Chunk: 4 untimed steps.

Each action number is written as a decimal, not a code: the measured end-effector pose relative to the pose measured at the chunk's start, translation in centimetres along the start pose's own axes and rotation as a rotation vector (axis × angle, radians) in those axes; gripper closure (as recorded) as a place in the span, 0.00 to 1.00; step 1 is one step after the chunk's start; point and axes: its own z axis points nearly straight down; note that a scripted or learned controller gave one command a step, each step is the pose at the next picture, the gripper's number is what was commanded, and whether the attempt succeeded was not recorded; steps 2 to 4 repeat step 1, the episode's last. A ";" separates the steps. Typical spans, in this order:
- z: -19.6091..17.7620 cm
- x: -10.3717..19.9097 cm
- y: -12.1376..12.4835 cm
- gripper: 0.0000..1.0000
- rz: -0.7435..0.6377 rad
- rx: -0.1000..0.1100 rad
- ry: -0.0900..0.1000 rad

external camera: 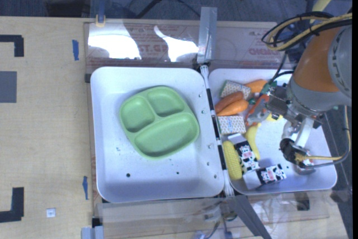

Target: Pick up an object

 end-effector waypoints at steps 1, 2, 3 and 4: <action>-7.3 -3.7 -0.8 0.00 -0.277 -0.003 -0.001; -7.3 -3.7 -0.8 0.00 -0.277 -0.003 -0.001; -7.3 -3.7 -0.8 0.00 -0.277 -0.003 -0.001; -7.3 -3.7 -0.8 0.00 -0.277 -0.003 -0.001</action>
